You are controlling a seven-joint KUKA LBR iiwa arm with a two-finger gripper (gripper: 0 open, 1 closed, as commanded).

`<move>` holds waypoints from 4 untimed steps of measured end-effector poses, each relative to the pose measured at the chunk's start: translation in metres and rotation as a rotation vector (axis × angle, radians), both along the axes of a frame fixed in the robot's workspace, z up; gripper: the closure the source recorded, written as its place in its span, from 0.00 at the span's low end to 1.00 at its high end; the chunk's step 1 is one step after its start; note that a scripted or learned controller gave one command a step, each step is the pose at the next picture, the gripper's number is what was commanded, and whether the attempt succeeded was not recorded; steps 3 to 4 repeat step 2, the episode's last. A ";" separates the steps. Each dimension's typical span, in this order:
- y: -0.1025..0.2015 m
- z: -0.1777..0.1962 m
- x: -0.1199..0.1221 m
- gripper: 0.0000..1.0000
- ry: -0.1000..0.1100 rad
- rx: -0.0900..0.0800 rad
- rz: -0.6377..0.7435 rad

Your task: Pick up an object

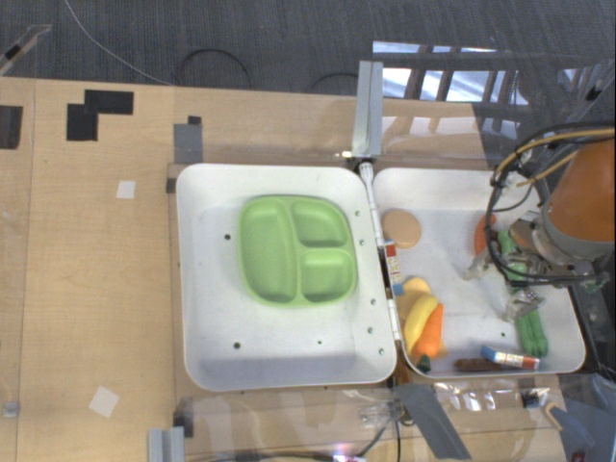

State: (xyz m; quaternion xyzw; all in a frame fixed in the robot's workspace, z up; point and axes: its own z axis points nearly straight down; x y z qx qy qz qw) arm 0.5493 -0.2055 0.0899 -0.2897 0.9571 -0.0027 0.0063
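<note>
we see the claw [508, 282] low over the right bin [452, 195], near its right edge, but we cannot tell its state. a green object [531, 335] lies just beneath it. a banana [417, 318] and carrot [432, 332] touch by the bin's left wall. the left bin [207, 354] carries a green divided plate [295, 250].

A yellow banana [418, 314] lies near the right bin's left wall, with an orange carrot [432, 331] touching its right side. A tan round disc [401, 228] sits above them. A green vegetable [531, 335] and a marker [510, 358] lie near the lower right corner.
</note>
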 end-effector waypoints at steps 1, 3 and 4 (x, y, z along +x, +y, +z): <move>0.072 0.001 -0.028 0.00 -0.006 0.002 -0.007; 0.020 0.001 0.004 0.00 -0.005 -0.003 0.116; 0.020 0.001 0.004 0.00 -0.005 -0.003 0.116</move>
